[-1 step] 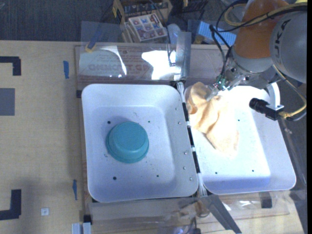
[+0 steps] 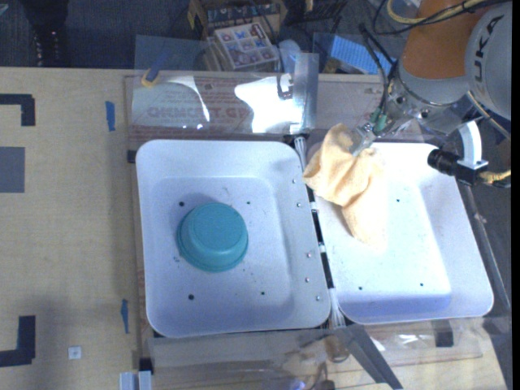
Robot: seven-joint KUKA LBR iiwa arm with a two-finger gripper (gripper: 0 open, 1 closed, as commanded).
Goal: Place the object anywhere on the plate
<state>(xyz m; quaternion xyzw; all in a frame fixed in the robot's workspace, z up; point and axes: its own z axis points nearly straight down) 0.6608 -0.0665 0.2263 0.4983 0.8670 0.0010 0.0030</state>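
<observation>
Hanging from gripper (image 2: 367, 133) over right bin's (image 2: 463, 299) far-left corner: yellow cloth (image 2: 351, 184), top fold pinched between fingers, rest drooping, touching bin floor. Judged light, limp, non-fragile; will sag, swing, drag. Grip on bunched upper fold best; thin edge may slip. Teal plate (image 2: 213, 236) upturned in left bin (image 2: 162, 299), well apart.
</observation>
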